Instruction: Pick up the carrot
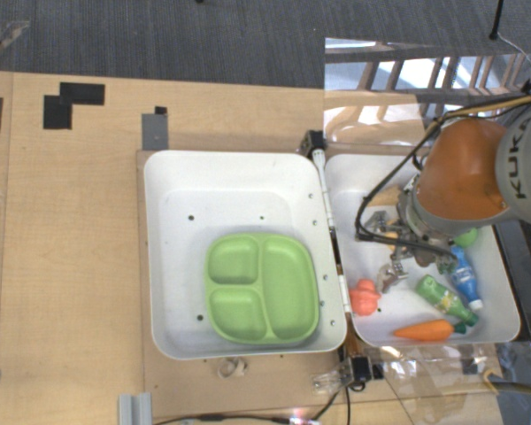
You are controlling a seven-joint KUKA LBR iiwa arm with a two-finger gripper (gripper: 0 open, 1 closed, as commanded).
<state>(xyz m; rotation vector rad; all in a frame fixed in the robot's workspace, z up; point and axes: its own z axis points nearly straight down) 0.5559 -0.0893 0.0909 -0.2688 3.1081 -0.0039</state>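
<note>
The orange carrot lies flat near the front edge of the right bin. My gripper hangs below the orange-banded wrist, over the middle of that bin. It is up and to the left of the carrot, apart from it. A small red-orange round piece sits just left of and below the gripper.
A green bottle and a blue bottle lie right of the gripper, close above the carrot. A green ball peeks out under the wrist. The left bin holds a green divided plate.
</note>
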